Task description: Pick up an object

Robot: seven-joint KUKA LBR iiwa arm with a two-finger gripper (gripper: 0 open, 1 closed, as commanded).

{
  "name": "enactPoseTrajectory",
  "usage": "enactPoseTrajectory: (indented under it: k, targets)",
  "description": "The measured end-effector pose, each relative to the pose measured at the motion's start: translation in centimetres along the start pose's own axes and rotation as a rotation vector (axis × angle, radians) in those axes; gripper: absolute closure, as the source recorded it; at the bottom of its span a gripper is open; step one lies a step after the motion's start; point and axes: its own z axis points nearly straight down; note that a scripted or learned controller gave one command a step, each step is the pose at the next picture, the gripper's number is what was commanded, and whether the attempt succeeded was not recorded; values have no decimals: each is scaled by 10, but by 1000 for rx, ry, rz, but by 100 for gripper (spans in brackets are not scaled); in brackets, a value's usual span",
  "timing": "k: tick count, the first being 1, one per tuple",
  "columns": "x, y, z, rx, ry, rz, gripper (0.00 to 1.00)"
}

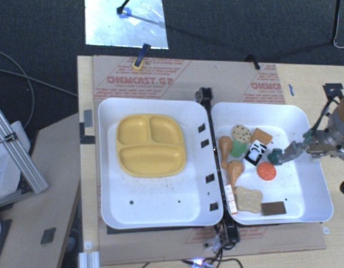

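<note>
Lower right of frame: bread slice [248, 199] and brown block [273, 207] lying apart, easy picks. Mid-right: gripper [275, 156] hovering over red tomato [266, 172]; jaw state indiscernible. Toys beyond are crowding together, risking a glancing, empty grasp.

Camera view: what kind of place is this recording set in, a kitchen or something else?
Probably a robotics lab bench, not a kitchen: two white bins sit on protective board, toy food such as a cookie and tomato fills one, and the gripper reaches in beside them.
</note>
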Motion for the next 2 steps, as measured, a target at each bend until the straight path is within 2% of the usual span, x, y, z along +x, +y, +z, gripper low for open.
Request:
enactPoseTrajectory:
  k: [1,2]
  targets:
    - [-30,6,139,7,1,4,0]
    - [24,18,153,2,4,-5,0]
